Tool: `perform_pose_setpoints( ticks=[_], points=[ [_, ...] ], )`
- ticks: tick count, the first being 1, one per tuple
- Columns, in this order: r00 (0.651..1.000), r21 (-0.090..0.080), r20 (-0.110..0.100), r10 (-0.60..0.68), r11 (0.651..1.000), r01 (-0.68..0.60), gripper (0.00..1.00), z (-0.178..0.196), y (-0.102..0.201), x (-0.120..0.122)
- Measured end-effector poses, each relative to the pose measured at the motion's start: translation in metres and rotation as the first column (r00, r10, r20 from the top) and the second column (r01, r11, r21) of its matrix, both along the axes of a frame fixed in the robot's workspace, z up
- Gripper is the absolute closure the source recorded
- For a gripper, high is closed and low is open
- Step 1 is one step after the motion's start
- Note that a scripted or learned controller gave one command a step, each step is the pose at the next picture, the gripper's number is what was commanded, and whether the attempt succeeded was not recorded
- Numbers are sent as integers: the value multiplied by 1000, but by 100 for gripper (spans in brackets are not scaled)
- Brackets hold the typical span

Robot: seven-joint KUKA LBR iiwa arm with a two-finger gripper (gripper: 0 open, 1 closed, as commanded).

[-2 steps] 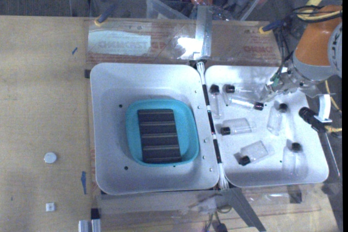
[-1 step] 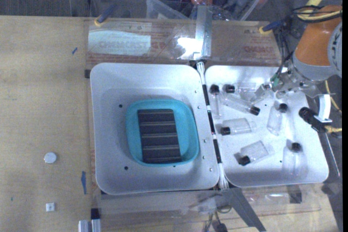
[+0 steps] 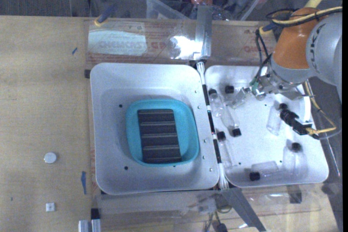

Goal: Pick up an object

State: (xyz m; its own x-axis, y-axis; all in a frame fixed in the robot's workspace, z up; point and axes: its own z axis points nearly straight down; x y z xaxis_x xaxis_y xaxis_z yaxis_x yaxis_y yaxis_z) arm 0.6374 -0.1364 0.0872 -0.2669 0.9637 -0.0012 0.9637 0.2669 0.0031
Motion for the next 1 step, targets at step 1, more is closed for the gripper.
perform_pose_setpoints(
  ticks=[1],
  points=[
    [1000,-1,8,-1,1000,1,100,12,-1,2]
  ],
)
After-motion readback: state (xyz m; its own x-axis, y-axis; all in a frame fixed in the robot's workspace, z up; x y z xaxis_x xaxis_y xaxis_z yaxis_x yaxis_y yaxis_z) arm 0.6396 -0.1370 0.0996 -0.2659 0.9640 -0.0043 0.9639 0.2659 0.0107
